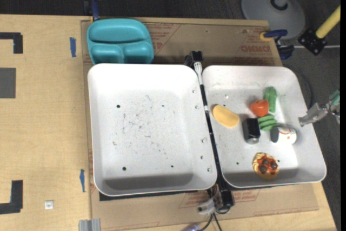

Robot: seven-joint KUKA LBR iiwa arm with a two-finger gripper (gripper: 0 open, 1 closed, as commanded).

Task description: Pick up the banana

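The banana [225,116] is a short yellow piece lying near the left wall of the right bin [308,170]. My gripper [314,115] reaches in at the far right of the view, over the right rim of that bin. It is well to the right of the banana, with several other items lying between them.
The right bin also holds a red-orange item [259,107], green pieces [270,98], a black block [252,129], a white and dark item [283,134] and a round pizza-like toy [265,164]. The left bin [108,78] adjoins it. A teal divided tray [119,40] stands behind.
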